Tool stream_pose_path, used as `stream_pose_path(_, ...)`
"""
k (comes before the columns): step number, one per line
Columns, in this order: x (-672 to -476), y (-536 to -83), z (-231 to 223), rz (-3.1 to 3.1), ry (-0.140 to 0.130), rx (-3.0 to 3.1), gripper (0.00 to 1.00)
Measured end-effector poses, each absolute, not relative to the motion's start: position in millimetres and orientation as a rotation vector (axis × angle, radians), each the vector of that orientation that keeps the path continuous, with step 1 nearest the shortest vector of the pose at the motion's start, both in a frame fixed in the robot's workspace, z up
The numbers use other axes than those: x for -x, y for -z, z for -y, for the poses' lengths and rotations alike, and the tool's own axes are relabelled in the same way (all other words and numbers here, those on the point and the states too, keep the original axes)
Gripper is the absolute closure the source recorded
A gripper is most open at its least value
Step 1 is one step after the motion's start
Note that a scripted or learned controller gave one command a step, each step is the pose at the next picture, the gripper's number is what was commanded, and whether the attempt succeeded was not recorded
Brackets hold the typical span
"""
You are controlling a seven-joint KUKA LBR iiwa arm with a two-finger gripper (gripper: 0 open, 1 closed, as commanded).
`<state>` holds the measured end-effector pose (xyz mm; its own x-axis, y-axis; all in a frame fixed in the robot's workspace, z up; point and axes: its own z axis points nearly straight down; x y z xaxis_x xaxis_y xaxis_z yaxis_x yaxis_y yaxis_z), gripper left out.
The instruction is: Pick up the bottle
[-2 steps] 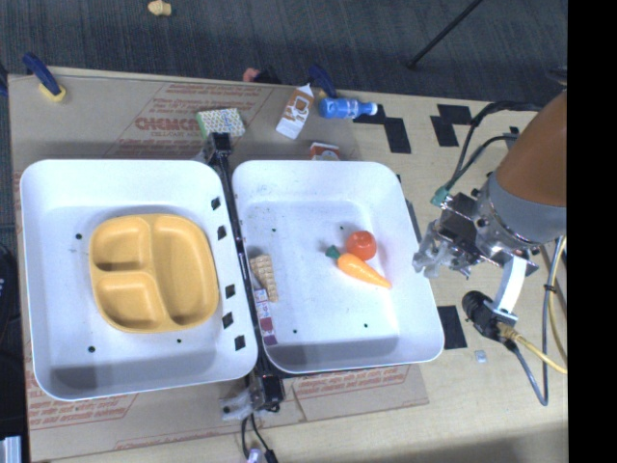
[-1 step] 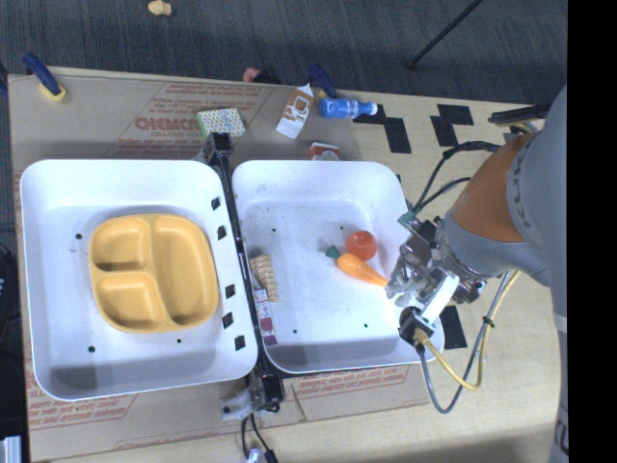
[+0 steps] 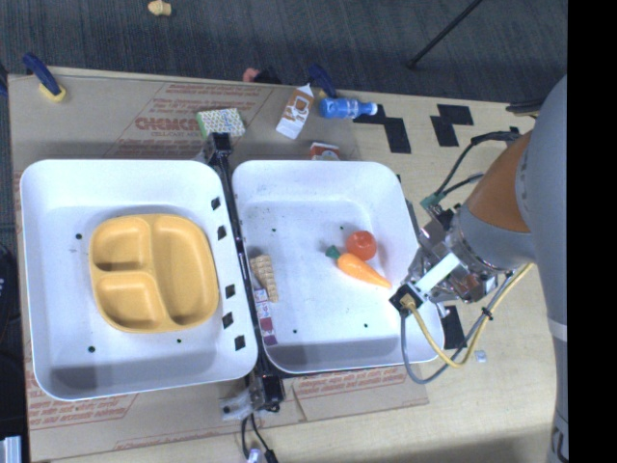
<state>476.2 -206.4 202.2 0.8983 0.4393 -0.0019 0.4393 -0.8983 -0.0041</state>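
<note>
Bottle far from the gripper

The gripper [image 3: 416, 295], fingers impossible to read, hangs over the bin's [image 3: 318, 177] near rim; the bottle [image 3: 345, 109] lies well beyond, outside it, so descending here risks grabbing the carrot [image 3: 363, 270]

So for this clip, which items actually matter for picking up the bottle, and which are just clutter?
Belongs to the job:
- blue bottle, lying on the bench behind the bins
- gripper, at the right bin's right rim

Just lying about:
- carrot
- tomato
- yellow divided plate
- small carton
</note>
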Motion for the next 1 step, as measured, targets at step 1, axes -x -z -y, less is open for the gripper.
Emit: stream_pose_path(1,-475.9,-211.1,210.8,0.326,-0.006,3.121,1.00)
